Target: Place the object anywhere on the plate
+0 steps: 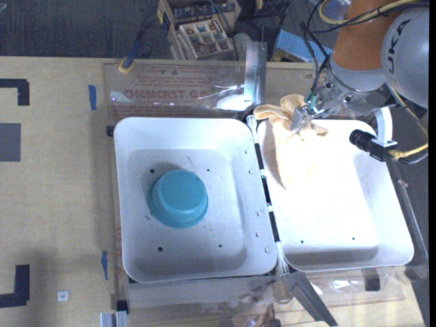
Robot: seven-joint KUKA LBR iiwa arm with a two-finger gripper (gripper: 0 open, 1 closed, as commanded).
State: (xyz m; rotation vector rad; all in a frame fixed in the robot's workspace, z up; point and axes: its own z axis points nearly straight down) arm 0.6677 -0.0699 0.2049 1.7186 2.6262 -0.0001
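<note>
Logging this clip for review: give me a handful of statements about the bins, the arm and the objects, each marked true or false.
1. A blue plate sits in the left bin. True.
2. A pale cloth-like object lies on that plate. False: it is in the right bin, by its upper-left corner.
3. The gripper is above the right bin's upper-left part. True.
4. The plate touches the divider between the bins. False: white floor lies between them.

Robot lab: taped bench (54, 182), cables (327, 9)
</note>
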